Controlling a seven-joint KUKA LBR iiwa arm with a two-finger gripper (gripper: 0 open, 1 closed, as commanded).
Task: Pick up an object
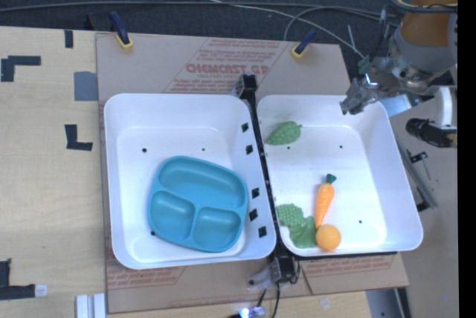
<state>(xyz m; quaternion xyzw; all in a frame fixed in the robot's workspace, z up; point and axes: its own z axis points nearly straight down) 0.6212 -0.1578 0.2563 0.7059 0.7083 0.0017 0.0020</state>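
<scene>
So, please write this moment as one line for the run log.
arm: above right bin's far right corner | hand: holds nothing | right bin: carrot, orange ball, green pieces | left bin: blue tray

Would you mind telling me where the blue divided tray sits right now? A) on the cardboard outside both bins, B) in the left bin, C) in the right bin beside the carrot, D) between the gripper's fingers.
B: the blue divided tray lies flat on the floor of the left bin, while the carrot is in the right bin.
</scene>
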